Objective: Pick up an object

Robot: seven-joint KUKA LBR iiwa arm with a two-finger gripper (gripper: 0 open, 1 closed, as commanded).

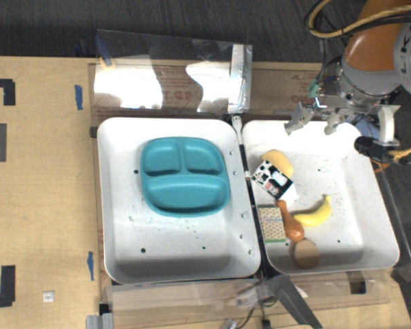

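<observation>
My gripper (314, 122) hangs over the back edge of the right bin (370, 184), its two fingers spread apart with nothing between them. Below it, on the left side of that bin, lie a yellow banana (315, 213), a second yellowish piece (277, 160), a black-and-white patterned item (272, 178), an orange-brown wooden piece (291, 225) and a tan round object (305, 253). A flat card with a printed pattern (272, 225) rests against the bin's left wall.
The left bin (116, 184) holds a teal divided plate (185, 175). A clear plastic sheet (171, 81) stands behind the left bin. Cables (335, 12) loop above the arm at the top right. The right half of the right bin's floor is bare.
</observation>
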